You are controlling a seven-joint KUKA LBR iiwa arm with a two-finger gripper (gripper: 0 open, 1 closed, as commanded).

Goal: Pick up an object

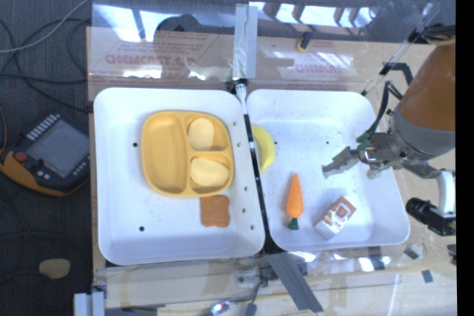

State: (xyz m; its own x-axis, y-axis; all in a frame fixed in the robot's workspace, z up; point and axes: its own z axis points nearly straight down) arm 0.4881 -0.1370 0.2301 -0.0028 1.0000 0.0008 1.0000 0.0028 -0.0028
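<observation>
My gripper (pixel 361 165) hangs over the right bin (pixel 311 103), near its right side. It is open, its two grey fingers spread apart with nothing between them. Just below it, at the bin's front right, a small white and brown carton (pixel 335 217) lies on the floor. An orange toy carrot (pixel 294 197) with a green tip lies left of the carton. A yellow round piece (pixel 264 146) rests against the bin's left wall. None of these touches the gripper.
The left bin (pixel 118 181) holds a yellow divided tray (pixel 164 154) with two pale food pieces (pixel 201 133) (pixel 209 172). A brown cracker (pixel 215 211) lies in front of it. The arm's orange band (pixel 437 89) rises at the right.
</observation>
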